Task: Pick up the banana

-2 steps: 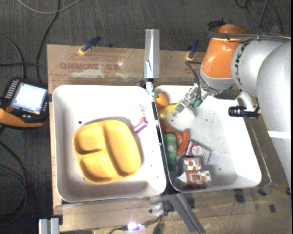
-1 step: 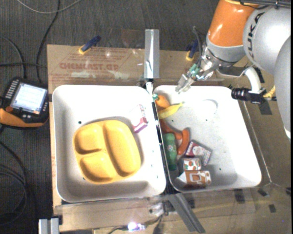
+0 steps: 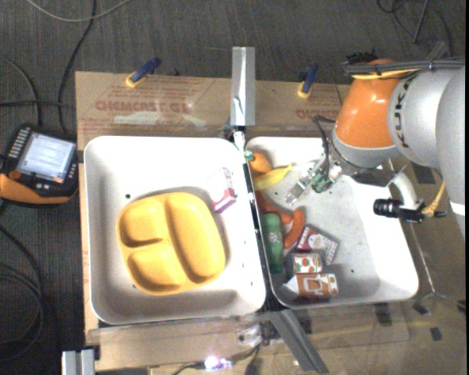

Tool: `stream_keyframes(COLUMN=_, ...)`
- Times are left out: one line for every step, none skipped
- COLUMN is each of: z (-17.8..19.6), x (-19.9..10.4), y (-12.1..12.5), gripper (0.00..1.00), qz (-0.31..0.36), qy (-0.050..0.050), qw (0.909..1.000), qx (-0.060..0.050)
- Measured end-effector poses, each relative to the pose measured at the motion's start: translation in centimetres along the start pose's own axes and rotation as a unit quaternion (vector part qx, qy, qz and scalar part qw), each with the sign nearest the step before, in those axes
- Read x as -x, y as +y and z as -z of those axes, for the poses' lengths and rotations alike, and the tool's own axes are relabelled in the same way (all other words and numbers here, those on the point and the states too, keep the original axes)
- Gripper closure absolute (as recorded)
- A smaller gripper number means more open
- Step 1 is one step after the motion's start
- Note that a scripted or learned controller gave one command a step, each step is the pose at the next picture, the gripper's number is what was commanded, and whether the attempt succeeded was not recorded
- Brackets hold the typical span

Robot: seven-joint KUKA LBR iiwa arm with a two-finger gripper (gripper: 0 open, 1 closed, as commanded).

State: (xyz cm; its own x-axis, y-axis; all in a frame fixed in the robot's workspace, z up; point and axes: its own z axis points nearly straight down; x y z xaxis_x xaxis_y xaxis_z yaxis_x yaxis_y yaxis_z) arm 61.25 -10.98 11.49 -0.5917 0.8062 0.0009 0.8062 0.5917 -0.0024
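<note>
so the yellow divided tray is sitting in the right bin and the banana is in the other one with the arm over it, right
Not quite. The camera view shows the yellow divided tray in the left bin, not the right. The banana lies in the right bin, with the arm above it.

A robotics lab: teach pendant [image 3: 35, 165], loose floor cables [image 3: 62, 14], clamped cardboard bench [image 3: 164, 108]

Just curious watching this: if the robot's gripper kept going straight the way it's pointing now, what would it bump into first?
Most likely the banana, lying just beyond the gripper toward the right bin's left wall. Depth is hard to judge from above.
</note>
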Motion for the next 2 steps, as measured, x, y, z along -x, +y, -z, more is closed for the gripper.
stream_keyframes(z=6.9, x=-3.3, y=-0.4, gripper=1.0, qz=0.111, qy=-0.001, qw=0.9938, qx=0.001)
stream_keyframes(z=6.9, x=-2.3, y=0.7, gripper=1.0, qz=0.164, qy=-0.002, qw=0.9864, qx=0.001)
